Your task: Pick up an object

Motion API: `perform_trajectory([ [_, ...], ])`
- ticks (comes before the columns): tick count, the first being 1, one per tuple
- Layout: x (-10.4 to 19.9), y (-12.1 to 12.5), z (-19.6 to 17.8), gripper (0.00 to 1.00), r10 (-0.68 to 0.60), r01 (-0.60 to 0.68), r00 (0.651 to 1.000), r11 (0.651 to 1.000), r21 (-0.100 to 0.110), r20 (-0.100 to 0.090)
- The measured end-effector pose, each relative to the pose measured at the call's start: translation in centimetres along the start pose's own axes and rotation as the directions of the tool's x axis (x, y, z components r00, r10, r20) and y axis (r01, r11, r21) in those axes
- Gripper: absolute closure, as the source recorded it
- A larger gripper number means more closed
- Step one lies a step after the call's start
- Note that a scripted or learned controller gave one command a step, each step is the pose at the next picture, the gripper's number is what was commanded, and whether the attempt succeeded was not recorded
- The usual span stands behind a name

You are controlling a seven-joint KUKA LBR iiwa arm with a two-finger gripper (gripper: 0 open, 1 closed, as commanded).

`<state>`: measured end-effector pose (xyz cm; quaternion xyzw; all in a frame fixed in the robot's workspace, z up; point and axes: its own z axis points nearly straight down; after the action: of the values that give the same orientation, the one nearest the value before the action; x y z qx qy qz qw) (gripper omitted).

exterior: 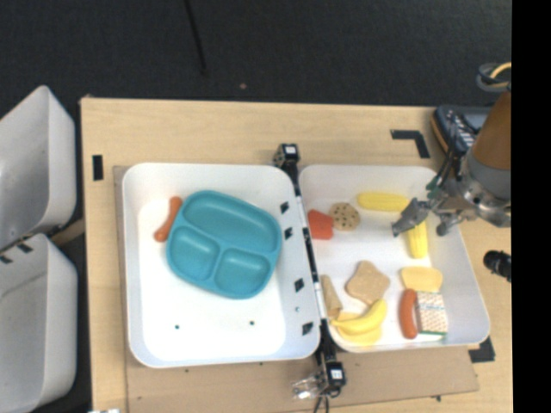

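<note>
My gripper (425,224) hangs over the right side of the right bin (469,256), its two dark fingers spread open. A small yellow corn-like piece (418,243) lies just below and between the fingertips, resting on the bin floor and not gripped. A longer yellow piece (381,201) lies to the gripper's left. Further left are a brown cookie (345,216) and a red block (320,224). Toward the front of the bin lie a bread slice (368,283), a banana (362,323), a yellow cheese wedge (421,278), a red sausage (407,314) and a patterned wafer (431,312).
The left bin (138,317) holds a teal divided plate (224,243) and an orange stick (168,218) by its left wall. A tan cracker (331,297) leans at the divider between the bins. White boxes (30,170) stand off the bench's left.
</note>
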<state>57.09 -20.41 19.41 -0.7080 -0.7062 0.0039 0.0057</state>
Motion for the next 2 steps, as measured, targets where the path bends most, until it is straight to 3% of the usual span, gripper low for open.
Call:
perform_trajectory([
  [1, 0.0, 0.3, -0.6, 0.0, -0.002, 0.002, 1.0, 1.0, -0.011, 0.002],
  [2, 0.3, -0.7, 5.0, 0.0, -0.003, 0.003, 1.0, 1.0, -0.005, 0.002],
])
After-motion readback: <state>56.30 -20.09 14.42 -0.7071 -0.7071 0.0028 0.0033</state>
